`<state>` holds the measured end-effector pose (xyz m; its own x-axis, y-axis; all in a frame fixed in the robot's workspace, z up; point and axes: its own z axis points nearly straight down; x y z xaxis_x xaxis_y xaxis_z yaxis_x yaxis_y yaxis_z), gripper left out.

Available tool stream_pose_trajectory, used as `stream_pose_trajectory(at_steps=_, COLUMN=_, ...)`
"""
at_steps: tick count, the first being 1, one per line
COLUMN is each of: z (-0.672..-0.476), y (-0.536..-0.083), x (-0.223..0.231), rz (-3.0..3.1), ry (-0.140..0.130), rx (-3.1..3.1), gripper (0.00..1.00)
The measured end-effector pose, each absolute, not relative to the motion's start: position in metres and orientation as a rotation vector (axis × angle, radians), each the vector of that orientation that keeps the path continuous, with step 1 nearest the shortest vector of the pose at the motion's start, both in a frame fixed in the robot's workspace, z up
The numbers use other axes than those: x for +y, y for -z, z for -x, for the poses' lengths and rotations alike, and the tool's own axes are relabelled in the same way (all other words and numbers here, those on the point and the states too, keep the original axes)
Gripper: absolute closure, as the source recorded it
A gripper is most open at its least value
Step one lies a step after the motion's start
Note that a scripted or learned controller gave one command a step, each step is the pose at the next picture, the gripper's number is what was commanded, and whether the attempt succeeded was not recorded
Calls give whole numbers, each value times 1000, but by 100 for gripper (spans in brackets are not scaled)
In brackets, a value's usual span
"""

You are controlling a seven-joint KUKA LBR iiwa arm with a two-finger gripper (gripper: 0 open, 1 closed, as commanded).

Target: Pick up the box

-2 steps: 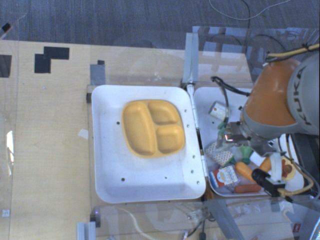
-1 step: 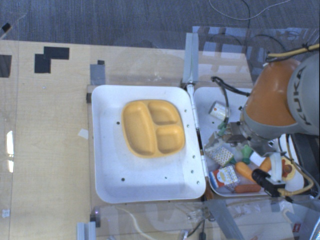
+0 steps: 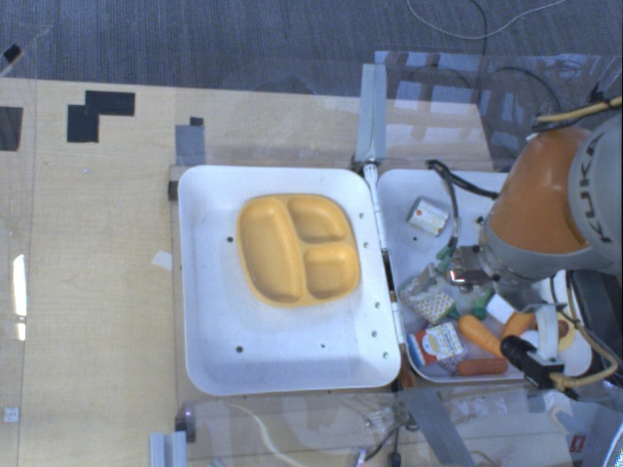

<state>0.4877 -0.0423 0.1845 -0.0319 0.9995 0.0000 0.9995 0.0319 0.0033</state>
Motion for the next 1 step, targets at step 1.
stream_pose_trajectory(at_steps=1, z=-488, y=-128, x=-88, rz=-2152, ry=-3, rx=2286, gripper=0)
